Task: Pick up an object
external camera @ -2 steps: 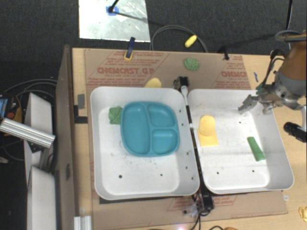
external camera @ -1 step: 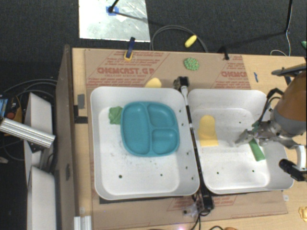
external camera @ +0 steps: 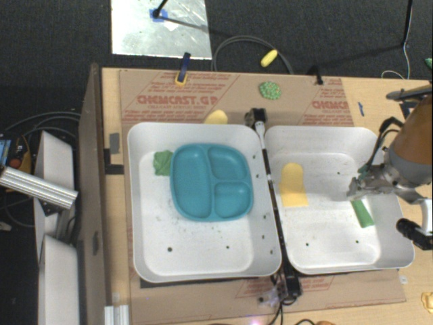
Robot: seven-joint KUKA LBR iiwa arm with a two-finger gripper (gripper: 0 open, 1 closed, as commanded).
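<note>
While the gripper hangs low over the right bin, things lie as follows, from farthest on its left to nearest.

Left bin (external camera: 145,249): well away to the gripper's left, touching the right bin along a shared edge.
Green leaf piece (external camera: 162,162): in the left bin, farthest from the gripper, tucked against the plate's outer side.
Teal divided plate (external camera: 211,181): middle of the left bin, flat, three compartments up.
Yellow lump (external camera: 216,118): outside the bins on the cardboard, behind the left bin's far rim.
Green round thing (external camera: 270,90): on the cardboard too, farther back, left of the gripper.
Yellow block (external camera: 293,185): in the right bin near the dividing edge, level with the gripper, apart from it.
Right bin (external camera: 338,266): under the gripper.
Gripper (external camera: 362,188): at the bin's right side, pointing down; spread or closed is not to be made out from this angle.
Green stick (external camera: 363,213): on the bin floor just below the gripper, slanted; its upper end reaches the gripper's tip, but contact is unclear.
</note>
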